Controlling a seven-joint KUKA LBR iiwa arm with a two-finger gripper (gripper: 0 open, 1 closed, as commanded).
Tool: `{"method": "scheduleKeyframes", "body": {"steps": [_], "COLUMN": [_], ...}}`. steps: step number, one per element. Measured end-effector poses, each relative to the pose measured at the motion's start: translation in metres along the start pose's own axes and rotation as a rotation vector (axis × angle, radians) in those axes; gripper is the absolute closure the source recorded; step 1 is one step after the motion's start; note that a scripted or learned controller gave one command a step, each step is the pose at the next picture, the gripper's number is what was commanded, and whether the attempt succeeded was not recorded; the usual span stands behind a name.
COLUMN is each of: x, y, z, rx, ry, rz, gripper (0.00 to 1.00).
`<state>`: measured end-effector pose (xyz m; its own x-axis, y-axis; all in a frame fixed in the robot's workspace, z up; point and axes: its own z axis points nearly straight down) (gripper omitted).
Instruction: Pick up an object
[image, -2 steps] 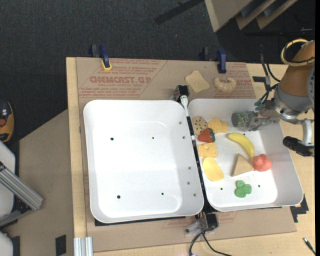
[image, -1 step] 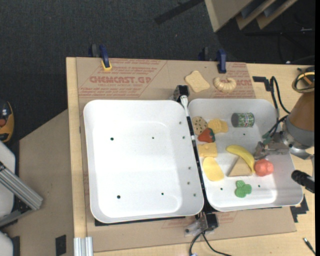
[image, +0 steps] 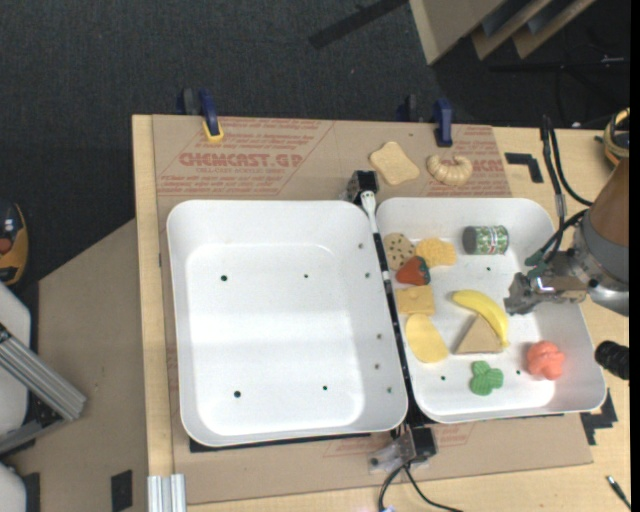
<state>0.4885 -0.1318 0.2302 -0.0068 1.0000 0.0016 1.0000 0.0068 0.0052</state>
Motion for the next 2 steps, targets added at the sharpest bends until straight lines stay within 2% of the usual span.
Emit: {"method": "scheduleKeyframes", "body": {"steps": [1,2], "x": [-0.039,0.012], "y": [0.039,0.124], "z": [0.122,0.148], "rx": [0.009,0.0], "ry": [-0.001,0.0], "rz": [0.008,-0.001], "gripper": [1.0,1.0]}}
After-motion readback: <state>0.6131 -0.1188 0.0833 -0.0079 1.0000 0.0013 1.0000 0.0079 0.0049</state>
